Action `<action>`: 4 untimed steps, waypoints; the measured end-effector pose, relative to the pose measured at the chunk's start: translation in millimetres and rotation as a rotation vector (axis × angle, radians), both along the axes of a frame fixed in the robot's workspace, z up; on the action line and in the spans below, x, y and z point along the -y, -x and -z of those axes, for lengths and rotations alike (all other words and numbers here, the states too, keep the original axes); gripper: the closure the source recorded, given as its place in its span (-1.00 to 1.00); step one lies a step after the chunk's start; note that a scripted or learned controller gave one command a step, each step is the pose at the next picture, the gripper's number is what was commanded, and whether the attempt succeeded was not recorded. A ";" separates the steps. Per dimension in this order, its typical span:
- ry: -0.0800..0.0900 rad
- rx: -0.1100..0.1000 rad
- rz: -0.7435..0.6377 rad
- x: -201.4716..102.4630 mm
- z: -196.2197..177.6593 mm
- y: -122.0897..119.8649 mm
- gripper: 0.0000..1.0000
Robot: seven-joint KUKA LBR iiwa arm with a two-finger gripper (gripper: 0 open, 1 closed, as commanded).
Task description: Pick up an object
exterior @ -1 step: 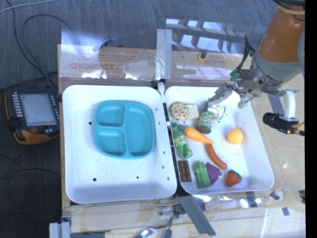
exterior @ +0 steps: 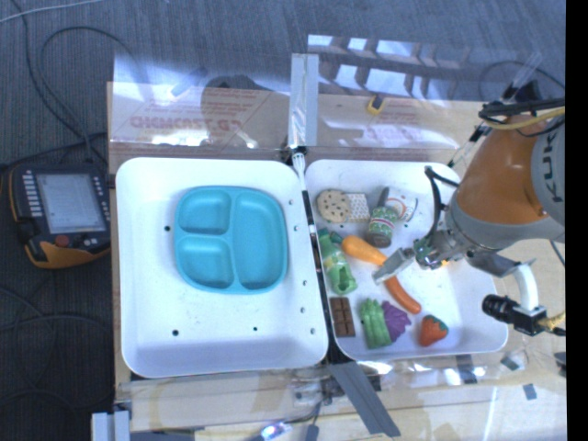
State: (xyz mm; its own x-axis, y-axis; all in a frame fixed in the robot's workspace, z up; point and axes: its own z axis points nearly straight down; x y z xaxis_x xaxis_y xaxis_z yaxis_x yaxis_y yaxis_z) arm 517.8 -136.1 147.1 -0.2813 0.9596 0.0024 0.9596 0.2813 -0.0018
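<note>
My gripper [exterior: 397, 263] hangs low in the right bin [exterior: 478, 338] — jaw state I cannot tell. An orange carrot [exterior: 363, 250] lies just left of it, another [exterior: 402, 294] just below.

Arm [exterior: 514, 186]: cut off at the 3 o'clock edge; its bulk hides the right bin's [exterior: 459, 343] 3 o'clock rim.
Gripper [exterior: 397, 263]: finger gap too small and blurred to judge.
Can [exterior: 383, 221]: label print too small to read.
Handheld pendant [exterior: 57, 214]: screen washed out, contents illegible.
Cardboard [exterior: 197, 118] at 12 o'clock: lettering blurred under glare.
Grey fixture [exterior: 372, 407]: cut off at the 6 o'clock edge.
</note>
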 end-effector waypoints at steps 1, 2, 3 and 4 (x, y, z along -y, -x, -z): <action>0.001 0.011 -0.099 46.2 57.0 -17.6 -1.00; 0.006 0.016 0.079 0.3 56.7 -36.0 -1.00; 0.006 0.016 0.079 0.3 56.7 -36.0 -1.00; 0.002 0.020 0.079 -1.6 44.8 -38.1 1.00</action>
State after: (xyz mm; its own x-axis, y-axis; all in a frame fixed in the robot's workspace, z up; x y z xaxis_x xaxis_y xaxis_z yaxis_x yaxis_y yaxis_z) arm 555.9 -134.6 102.4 -0.2048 0.9788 -0.0042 0.9786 0.2048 0.0173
